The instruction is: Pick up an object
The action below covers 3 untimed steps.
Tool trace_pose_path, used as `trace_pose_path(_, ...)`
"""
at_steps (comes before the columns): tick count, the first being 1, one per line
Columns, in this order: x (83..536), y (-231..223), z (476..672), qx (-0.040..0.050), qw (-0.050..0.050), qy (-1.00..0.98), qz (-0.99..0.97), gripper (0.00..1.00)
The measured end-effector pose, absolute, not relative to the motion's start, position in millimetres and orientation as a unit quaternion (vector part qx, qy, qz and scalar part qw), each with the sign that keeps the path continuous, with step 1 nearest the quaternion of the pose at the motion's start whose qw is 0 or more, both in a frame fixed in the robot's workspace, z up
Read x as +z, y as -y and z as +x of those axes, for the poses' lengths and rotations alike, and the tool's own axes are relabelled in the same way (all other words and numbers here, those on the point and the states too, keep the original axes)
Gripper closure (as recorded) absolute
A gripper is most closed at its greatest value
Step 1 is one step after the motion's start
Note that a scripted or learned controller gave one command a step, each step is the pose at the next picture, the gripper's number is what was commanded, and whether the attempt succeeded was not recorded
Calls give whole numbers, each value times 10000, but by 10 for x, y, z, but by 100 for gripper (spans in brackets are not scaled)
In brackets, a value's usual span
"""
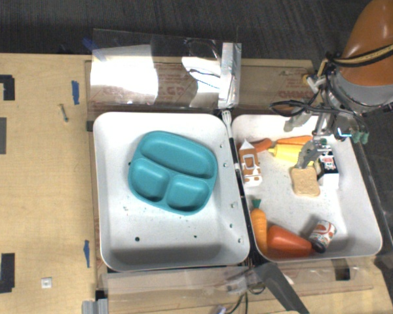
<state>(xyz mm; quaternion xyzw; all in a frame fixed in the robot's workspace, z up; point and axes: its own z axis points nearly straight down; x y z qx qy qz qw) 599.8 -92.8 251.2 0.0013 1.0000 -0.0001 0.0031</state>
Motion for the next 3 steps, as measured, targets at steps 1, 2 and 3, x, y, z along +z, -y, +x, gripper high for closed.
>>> trace_pose_path(1,980,1303,6230,20,-47,-9984,-571,0)
trace_pose_path(2,1197,1291,6310,-7,85,-9982,-588,100)
trace_pose_path(3,2458,1295,6708,-22,108,-9969,-781,100)
